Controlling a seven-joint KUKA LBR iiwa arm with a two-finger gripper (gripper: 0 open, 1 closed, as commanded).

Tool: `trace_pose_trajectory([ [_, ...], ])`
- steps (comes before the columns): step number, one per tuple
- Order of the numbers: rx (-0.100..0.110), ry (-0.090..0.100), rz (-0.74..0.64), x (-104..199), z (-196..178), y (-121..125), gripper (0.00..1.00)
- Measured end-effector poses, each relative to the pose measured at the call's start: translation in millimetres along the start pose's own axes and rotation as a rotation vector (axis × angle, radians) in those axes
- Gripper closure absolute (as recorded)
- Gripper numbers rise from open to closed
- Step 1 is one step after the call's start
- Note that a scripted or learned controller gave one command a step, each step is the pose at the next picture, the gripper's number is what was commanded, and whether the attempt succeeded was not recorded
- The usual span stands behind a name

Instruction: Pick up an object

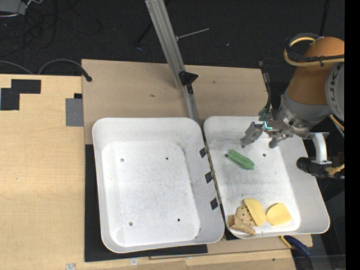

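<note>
Jaws (263,134) hang spread and bare, right of centre, just above the green pod (241,160); dropping straight down, they'd likely miss it.

Your light wooden desk (34,167) carries two shallow white plastic bins side by side on a black mat (90,207). The larger left bin (101,134) sits toward 9 o'clock, and the right bin (315,218), toward 3 o'clock, touches it along the seam. A brown board (135,89) lies at 12 o'clock.
</note>
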State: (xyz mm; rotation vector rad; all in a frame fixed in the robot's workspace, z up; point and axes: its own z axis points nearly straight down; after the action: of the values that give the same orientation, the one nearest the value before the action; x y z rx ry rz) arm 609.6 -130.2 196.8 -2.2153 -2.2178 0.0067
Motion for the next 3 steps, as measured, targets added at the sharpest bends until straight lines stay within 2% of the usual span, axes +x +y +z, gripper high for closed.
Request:
trace_pose_trajectory([
  [1,-0.005,-0.001,0.001,0,-3,1,0.00],
  [3,0.001,0.000,0.002,-5,100,-7,0.00],
])
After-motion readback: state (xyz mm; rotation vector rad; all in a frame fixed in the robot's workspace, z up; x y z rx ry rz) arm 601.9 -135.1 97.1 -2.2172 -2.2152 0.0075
